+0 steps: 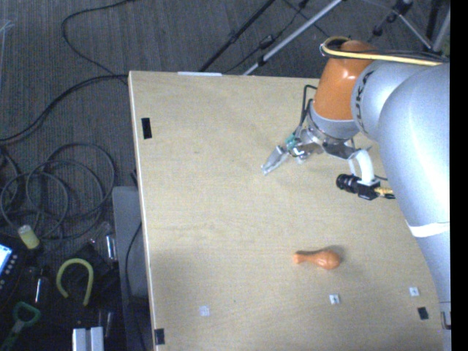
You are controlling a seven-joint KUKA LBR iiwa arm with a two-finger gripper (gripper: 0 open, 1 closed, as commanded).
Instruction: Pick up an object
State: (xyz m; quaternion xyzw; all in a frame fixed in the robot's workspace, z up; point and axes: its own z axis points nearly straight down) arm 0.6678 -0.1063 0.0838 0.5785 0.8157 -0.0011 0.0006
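**Gripper over bare board, gourd-shaped object well apart from it**

Landmark for everything below: the tan board (219, 218) that tops the bench.

- Arm (409, 145) comes in across the board's right edge, grey casing with the orange band (342, 86) sitting above the wrist, over the board's far-right part.
- Gripper (272, 163) points left and down from the wrist, roughly mid-board in the far half. Fingers (276, 159) look close together, narrow gap at most (small and a bit blurred, so only a rough read). Nothing visible between them.
- Small black fitting (357, 184) hangs off the wrist on a white bracket, just right of the gripper, over the board.
- Task object: an orange gourd-shaped piece (319, 258), fat end to the right, thin neck to the left. Lies flat on the board's near-right area, well apart from the gripper, nearer the camera than the fingertips. Not touching anything else.
- Black tape marks on the board: one near the far-left edge (147, 128), one at the near-left edge (159, 336), one near the near-right corner (423, 313). A few small pale squares (334, 298) sit along the near side.
- Off the board's left edge: coiled black cables (58, 189) on the grey floor, plus a yellow-green U-shaped item (75, 276).
- Beyond the board's far edge: metal stand legs (307, 20).
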